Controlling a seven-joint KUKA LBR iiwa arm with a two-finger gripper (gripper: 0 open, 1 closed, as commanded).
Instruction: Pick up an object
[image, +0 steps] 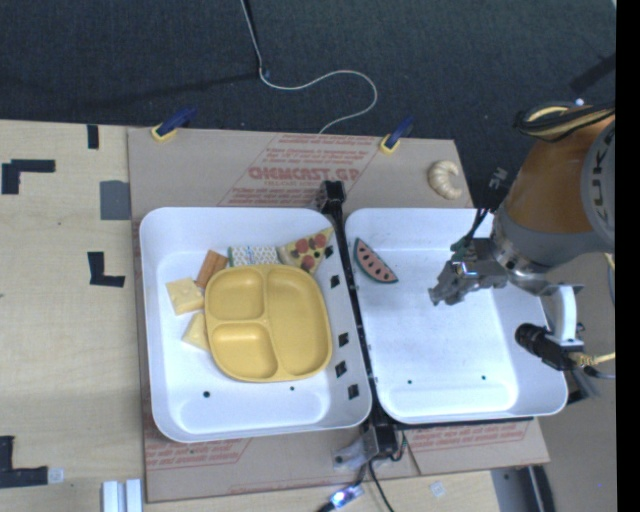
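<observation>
Hanging at the right of the picture, the gripper (447, 291) had nothing yet; I could not tell its grip. The watermelon slice (374, 262) lay unpicked at its left.

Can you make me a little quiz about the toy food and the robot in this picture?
1. True or false: the yellow plate sits in the left bin.
2. Which toy lies in the right bin? A) a banana B) a watermelon slice C) a cup
3. Fill in: the tool is over the ____ bin.

Key
1. True.
2. B, the watermelon slice, near that bin's upper left corner.
3. Right.
</observation>
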